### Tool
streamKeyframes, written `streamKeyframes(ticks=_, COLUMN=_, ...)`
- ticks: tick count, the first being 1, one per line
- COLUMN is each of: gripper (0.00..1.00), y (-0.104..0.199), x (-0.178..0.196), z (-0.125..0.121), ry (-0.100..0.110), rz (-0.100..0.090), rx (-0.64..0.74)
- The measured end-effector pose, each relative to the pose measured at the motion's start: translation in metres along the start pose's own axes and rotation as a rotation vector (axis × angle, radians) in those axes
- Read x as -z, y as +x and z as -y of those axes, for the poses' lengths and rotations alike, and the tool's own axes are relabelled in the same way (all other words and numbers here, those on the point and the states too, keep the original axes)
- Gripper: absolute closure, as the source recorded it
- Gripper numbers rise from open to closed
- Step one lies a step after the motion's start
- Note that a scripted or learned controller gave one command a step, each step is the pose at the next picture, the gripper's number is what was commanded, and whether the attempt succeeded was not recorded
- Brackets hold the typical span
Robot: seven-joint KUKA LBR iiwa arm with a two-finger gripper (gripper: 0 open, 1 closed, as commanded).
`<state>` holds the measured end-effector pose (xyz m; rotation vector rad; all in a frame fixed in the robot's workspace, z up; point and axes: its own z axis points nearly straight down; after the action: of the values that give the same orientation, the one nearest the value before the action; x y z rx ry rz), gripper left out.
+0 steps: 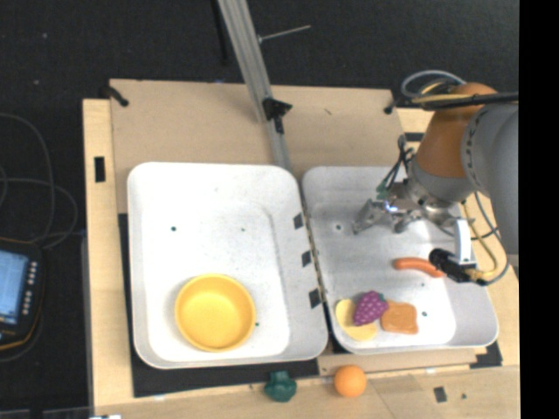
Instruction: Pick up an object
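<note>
My gripper (381,220) hangs over the upper middle of the right bin (342,190), its fingers spread open with nothing between them. An orange carrot (416,266) lies just below and to the right of it, apart from the fingers. At the bin's near edge sit a purple bunch of grapes (370,305), a pale yellow piece (351,319) partly under the grapes, and an orange-brown piece (401,319). A yellow bowl (215,311) rests in the near part of the left bin (218,203).
An orange ball (349,381) and a small green object (280,387) lie on the bench in front of the bins. A slanted metal pole (253,68) rises behind the bins. A handheld screen (13,295) sits at the far left.
</note>
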<state>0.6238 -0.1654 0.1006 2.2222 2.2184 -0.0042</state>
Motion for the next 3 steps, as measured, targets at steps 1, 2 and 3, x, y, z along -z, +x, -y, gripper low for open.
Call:
streamKeyframes(ticks=1, gripper=1.00, y=-0.001, x=0.012, z=-0.001, ry=-0.004, rz=0.000, rx=-0.002)
streamKeyframes(ticks=2, gripper=1.00, y=-0.009, x=0.069, z=0.004, ry=-0.008, rz=-0.001, rx=0.002)
streamKeyframes(ticks=3, gripper=1.00, y=-0.016, x=0.127, z=-0.006, ry=-0.009, rz=0.000, rx=0.005)
